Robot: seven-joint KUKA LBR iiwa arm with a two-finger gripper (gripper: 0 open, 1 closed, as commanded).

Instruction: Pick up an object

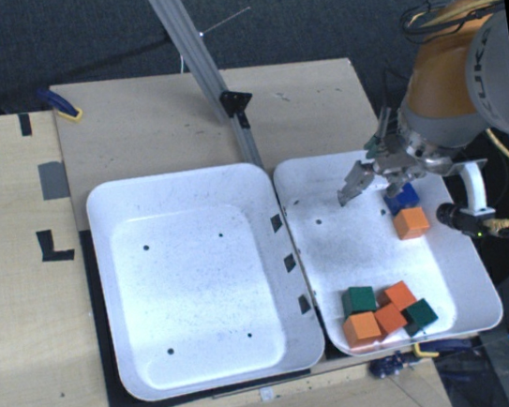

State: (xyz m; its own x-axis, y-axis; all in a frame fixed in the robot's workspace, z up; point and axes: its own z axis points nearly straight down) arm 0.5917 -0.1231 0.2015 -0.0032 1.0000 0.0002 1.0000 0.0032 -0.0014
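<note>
My gripper (367, 190) hangs over the upper part of the right bin (335, 233), open, with nothing between its fingers. One grey finger (350, 185) points down-left over bare bin floor. A blue block (404, 196) lies just right of the gripper, partly under the wrist. An orange block (412, 223) touches the blue one on its near side. At the bin's front edge sits a cluster: a green block (358, 301), an orange block (360, 328), two more orange blocks (399, 297) and a dark green block (420, 315).
The left bin (191, 283) adjoins the right one along a shared rim. A slanted metal rail (199, 54) crosses the bench behind the bins. Cables and a white fitting (473, 193) hang at the right bin's right edge.
</note>
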